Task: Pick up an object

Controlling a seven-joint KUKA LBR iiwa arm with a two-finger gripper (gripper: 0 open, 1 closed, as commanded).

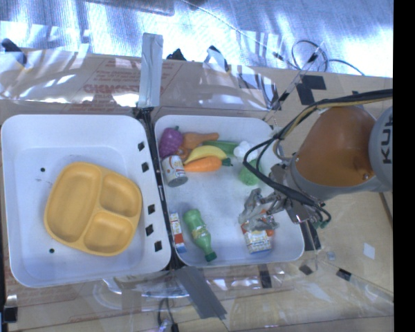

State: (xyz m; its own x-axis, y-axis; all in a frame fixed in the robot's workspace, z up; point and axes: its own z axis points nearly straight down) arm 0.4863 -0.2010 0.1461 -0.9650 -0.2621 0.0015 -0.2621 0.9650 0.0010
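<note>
Landmark: the small white and orange carton [259, 240], lying in the near right part of the right bin; every place below is given from it.
Bins: two shallow white plastic bins side by side. The right bin [214, 189] holds the carton; the left bin [21, 185] lies well off to the carton's left.
Arm: one grey arm with an orange band [335, 151], up and to the right of the carton, coming in from the right.
Gripper: one metal two-finger gripper [257, 215], low over the bin floor, just above the carton in the picture and seeming to touch its top edge. Its tips are lost among metal links and cables, so I cannot tell how they are set. No object is seen between them.
Plate: one yellow plastic plate with three compartments [92, 208], far left of the carton, in the left bin.
Green bottle: one green plastic bottle [199, 234], left of the carton, lying on its side.
Small pack: one narrow white and red pack [176, 231], further left, just beside the bottle, against the bin's left wall.
Can: one small tin can with a printed label [173, 170], up and left of the carton.
Toy fruit and vegetables: one purple bunch of grapes [170, 142], one yellow banana [205, 153], one orange carrot [206, 164], grouped beyond the carton toward the far wall, touching one another.
Green pieces: one light green lump [248, 177], straight beyond the carton, near the gripper.
</note>
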